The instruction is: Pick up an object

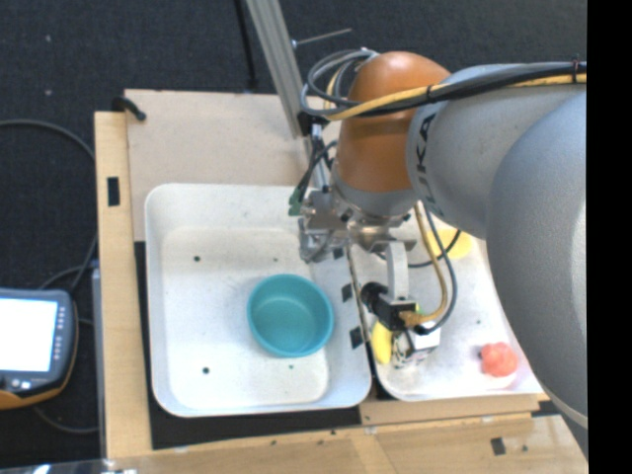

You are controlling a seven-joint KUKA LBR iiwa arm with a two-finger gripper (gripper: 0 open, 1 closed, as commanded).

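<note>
Bowl [289, 313] in left bin [178, 255]; red object [499, 359] in right bin [464, 378].

A round teal plastic bowl [289, 314] is sitting upright, mouth up, in the left white bin [178, 265], near its right wall. A small yellow object [381, 344] is lying in the right white bin [464, 383] at its left edge. A reddish-orange lumpy object [499, 359] is resting near that bin's front right corner.
</note>
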